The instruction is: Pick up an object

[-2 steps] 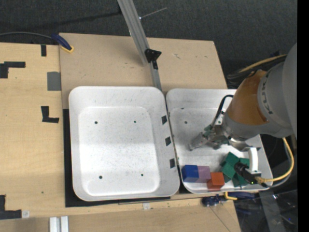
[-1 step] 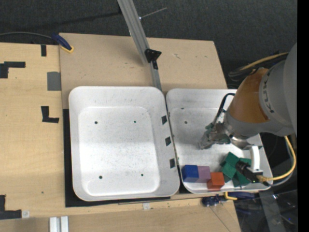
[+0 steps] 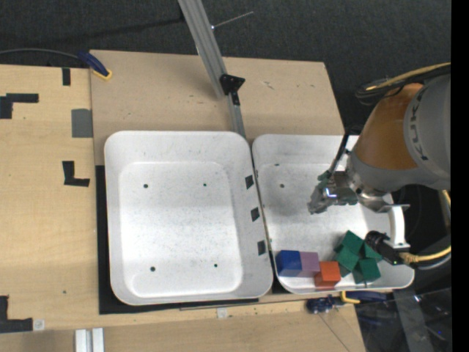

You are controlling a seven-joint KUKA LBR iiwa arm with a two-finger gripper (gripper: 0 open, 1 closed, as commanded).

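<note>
Two white bins sit side by side on the bench. Going from the left, the left bin [image 3: 179, 215] has a bare floor with only a few dark specks and dots on it. The right bin [image 3: 293, 160] carries all the candidates for picking, and they crowd its near edge: a blue block [image 3: 289, 262], a mauve block [image 3: 310, 262] touching it, an orange block [image 3: 328, 273] just beside that, and then a cluster of green blocks [image 3: 357, 255] stacked or leaning together toward the near right corner.

Further right, the arm [image 3: 399, 141] reaches in over the right bin, and its gripper [image 3: 327, 194] hangs above the bin's bare middle, well apart from the blue and mauve blocks and near, but not over, the green ones. Nothing shows between its tips, so it carries no block. Whether the tips are spread or drawn together I cannot tell; they read as a small dark and metallic blur at this slant.

My judgement is that the task stands at the approach step, with no object chosen by contact and nothing lifted. The next move calls for shifting the gripper toward the near edge, settling over one block, and coming down with its tips either side of it. The orange block looks the easiest mark, though its neighbours press close, so the descent needs to be square and centred to avoid nudging the row.
</note>
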